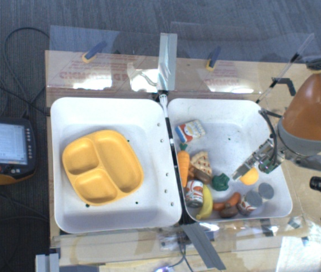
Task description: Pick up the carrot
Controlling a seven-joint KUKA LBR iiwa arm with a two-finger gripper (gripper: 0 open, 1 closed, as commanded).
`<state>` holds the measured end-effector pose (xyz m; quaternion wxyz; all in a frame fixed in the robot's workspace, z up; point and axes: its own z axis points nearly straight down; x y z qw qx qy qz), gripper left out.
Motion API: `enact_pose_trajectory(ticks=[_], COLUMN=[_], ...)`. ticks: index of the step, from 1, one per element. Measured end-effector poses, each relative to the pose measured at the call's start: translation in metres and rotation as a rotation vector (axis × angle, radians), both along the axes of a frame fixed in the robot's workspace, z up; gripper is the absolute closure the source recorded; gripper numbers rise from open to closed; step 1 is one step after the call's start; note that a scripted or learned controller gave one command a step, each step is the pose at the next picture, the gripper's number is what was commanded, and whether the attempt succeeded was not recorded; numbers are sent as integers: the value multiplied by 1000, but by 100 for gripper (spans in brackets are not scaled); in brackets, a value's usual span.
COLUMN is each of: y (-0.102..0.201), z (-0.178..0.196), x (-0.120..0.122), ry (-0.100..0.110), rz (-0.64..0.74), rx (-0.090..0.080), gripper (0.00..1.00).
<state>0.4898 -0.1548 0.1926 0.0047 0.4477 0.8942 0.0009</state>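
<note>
Carrot (183, 163): lies lengthwise against the right bin's (228, 111) left wall, touching the waffle (201, 166). Gripper (249, 168): sits well apart over the bin's right side; we cannot tell its jaw state. We judge a crosswise grip best, clear of wall and waffle.

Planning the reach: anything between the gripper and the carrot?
Yes. The gripper sits by a small orange ball; the carrot lies at the right bin's left wall. A green toy and waffle-like piece lie between.
</note>
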Motion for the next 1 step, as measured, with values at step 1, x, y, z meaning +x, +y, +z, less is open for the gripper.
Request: enact_pose_trajectory(ticks=[1], y=[43], z=[-15], x=[-6], ry=[12], rz=[-310], rx=[5], gripper=[100])
